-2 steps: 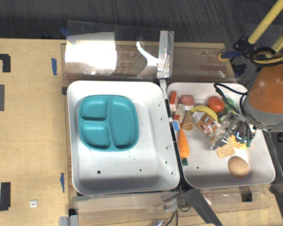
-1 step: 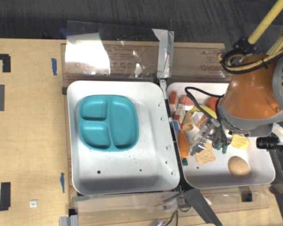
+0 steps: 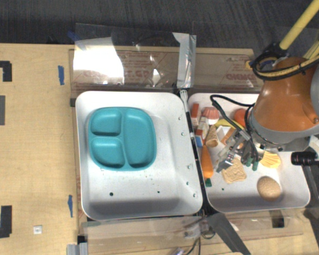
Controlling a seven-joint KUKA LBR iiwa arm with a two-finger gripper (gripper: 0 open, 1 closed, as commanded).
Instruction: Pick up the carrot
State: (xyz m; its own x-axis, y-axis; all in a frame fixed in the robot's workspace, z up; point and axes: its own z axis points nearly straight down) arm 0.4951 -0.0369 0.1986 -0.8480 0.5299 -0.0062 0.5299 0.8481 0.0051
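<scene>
Just left of the end effector (image 3: 235,152), grip state unclear, the carrot (image 3: 207,162) lies along the right bin's (image 3: 292,195) left wall.

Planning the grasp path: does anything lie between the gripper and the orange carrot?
Nothing visible does. The long orange carrot lies along the right bin's left wall; the gripper hangs just right of it, above a tan cracker-like piece.

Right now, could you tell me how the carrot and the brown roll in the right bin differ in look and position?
The carrot is orange, long and thin; the brown roll is tan and rounded. The carrot lies lengthwise against the right bin's left wall, while the roll sits near the bin's front right corner. The pincer hovers closer to the carrot than to the roll. Both rest on the bin floor, and neither sits between the pincer's tips.
</scene>
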